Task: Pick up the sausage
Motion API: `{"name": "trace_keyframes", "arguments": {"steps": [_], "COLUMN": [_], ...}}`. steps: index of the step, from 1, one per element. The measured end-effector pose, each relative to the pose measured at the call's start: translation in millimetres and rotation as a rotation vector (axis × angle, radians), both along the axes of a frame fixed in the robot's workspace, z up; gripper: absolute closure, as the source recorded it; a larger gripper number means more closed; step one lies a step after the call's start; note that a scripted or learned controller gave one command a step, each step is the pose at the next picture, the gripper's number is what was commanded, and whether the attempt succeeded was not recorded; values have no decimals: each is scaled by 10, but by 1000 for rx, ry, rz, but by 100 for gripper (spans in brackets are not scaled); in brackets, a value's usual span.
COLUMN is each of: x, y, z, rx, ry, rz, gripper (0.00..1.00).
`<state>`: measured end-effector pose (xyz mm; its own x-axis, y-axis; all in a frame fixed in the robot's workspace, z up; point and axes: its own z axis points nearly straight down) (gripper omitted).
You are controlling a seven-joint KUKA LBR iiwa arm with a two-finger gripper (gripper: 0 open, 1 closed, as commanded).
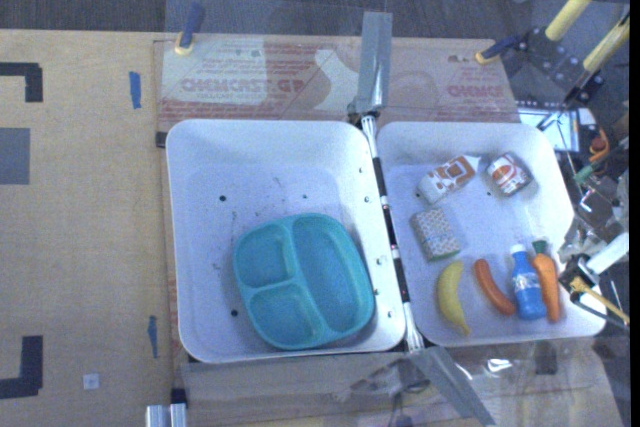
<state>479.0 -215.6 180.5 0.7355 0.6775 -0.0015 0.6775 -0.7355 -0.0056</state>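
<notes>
left bin [200,165]: teal tray [303,280]; right bin [540,150]: banana [452,296], bottle [526,285], carrot [547,284]

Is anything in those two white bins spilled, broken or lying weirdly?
Nothing stands out. The teal divided plastic plate lies flat in the left white bin. In the right white bin, the orange-red sausage, yellow banana and blue bottle lie apart, unspilled.

Tan bench [80,245] — two white bins [200,165] side by side.

Lab bench [80,215]: taped cardboard, white bins [200,175].
</notes>
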Motion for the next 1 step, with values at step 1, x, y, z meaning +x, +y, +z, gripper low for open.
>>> {"name": "trace_keyframes", "arguments": {"steps": [1], "x": [0], "y": [196], "z": [-95], "rx": [-1], "ry": [1], "rz": [-293], "gripper": [100]}}
